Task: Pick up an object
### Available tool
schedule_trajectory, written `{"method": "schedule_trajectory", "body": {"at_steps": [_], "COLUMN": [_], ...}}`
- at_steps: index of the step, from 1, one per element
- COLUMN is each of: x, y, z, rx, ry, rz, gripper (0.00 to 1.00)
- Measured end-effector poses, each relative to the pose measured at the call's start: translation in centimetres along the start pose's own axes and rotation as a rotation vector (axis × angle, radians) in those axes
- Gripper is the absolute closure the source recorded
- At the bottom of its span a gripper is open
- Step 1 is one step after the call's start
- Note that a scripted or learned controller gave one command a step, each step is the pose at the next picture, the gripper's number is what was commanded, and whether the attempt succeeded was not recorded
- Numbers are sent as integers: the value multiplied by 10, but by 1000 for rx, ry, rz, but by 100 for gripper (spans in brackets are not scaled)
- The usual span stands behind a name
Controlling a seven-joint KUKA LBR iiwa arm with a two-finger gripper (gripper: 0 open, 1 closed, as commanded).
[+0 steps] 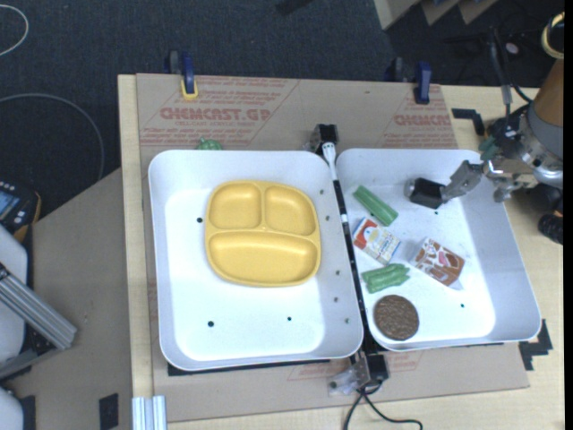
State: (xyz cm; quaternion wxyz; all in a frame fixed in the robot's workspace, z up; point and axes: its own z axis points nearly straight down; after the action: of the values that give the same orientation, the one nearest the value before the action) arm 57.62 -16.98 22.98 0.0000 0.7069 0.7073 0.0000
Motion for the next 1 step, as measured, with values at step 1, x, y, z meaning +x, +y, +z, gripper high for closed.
{"method": "schedule_trajectory", "body": {"at_steps": [1], "x": [0], "y": [1], "z": [-11], "rx": [-3], "ry": [-1], "rz": [-1], "gripper": [100]}}
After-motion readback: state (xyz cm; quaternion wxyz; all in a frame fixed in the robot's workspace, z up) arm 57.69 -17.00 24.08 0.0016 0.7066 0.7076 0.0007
